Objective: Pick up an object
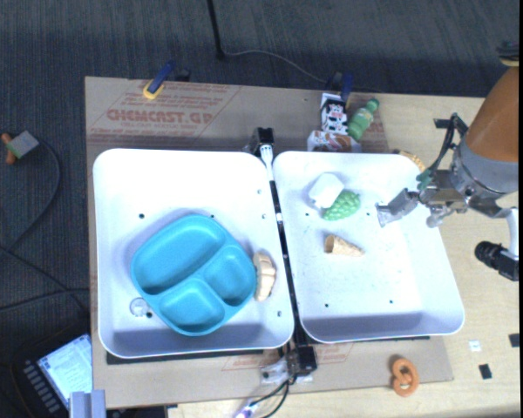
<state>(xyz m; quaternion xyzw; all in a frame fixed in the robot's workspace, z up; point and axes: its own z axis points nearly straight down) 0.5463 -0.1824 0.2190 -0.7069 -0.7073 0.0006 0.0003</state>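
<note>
The right bin (418, 312) holds a white lump (324, 186), a green knobbly piece (343, 205) touching it, and a tan wedge (343, 246) lying apart nearer the middle. My gripper (412, 213) hangs over the bin's right side, to the right of the green piece and above the wedge. Its two grey fingers (390, 209) stand spread with nothing between them. The arm's orange band (504, 116) is at the right edge.
The left bin (122, 181) carries a blue divided tray (194, 273), a beige item (265, 275) by its right rim and a small clear thing (139, 306). A green bottle with a carton (344, 122) stands behind the bins. An orange ring (405, 374) lies in front.
</note>
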